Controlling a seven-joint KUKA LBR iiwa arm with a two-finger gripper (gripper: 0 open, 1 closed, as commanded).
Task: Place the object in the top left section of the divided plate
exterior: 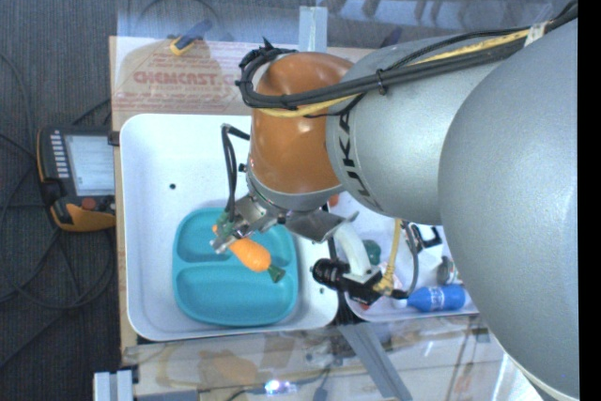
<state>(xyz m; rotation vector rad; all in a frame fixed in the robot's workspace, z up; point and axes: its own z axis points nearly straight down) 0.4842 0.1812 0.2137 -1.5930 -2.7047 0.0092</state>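
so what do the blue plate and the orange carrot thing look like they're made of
Divided plate: looks like moulded plastic, with a smooth, even turquoise colour, rounded rim and soft sheen. Carrot: probably a plastic or rubber toy, judging by its uniform bright orange body, green end and slight gloss; which of the two is hard to tell. It lies over the plate's upper part, at the gripper.

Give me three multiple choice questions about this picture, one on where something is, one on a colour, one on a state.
1. Where does the divided plate sit?
A. left bin
B. right bin
C. floor

2. What colour is the plate?
A. red
B. teal
C. white

3. How does the toy carrot lie relative to the plate?
A. over the plate by the hand
B. in the right bin
C. on the floor

Answers: 1 A, it rests in the left white bin. 2 B, its surface is teal. 3 A, the orange carrot overlaps the plate's upper right part.
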